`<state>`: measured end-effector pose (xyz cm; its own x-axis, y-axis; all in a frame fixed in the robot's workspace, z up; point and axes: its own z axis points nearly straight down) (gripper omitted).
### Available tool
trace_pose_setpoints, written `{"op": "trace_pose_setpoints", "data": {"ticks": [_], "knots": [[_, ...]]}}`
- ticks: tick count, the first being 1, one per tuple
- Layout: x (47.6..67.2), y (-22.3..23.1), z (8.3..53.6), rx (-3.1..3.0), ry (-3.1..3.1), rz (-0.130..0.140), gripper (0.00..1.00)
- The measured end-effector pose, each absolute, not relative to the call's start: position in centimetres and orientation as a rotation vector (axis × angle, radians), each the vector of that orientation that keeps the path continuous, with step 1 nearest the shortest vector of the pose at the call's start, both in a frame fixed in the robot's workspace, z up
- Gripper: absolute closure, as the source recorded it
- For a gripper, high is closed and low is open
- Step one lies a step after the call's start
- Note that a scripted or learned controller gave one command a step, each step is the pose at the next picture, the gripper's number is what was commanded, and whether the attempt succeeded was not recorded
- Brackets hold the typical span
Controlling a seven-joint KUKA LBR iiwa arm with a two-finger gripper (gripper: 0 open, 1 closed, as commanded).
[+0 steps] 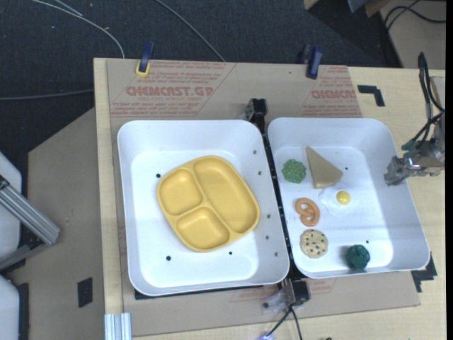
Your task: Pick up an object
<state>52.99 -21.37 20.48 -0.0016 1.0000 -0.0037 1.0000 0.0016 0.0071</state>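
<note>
The right bin holds several small food toys: a green broccoli piece, a tan bread wedge, a fried egg, a pretzel, a chocolate-chip cookie and a dark green lump. My gripper hangs at the far right, over the right rim of that bin, apart from all the toys. Nothing can be seen held in it.
The left bin carries a yellow three-compartment plate. A black clamp sits between the bins at the back and another at the front. Cables hang near the gripper at the right edge.
</note>
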Motion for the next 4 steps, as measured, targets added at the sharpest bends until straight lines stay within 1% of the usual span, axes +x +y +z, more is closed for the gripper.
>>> {"op": "trace_pose_setpoints", "data": {"ticks": [1,2,3,4], "knots": [[54.3,-16.1,21.7,2.212,2.226,0.005,1.00],[55.0,-11.3,22.8,2.213,2.225,0.004,1.00],[55.3,-6.1,21.8,2.218,2.230,0.000,1.00],[55.1,-0.2,22.0,2.216,2.232,0.002,1.00]]}}
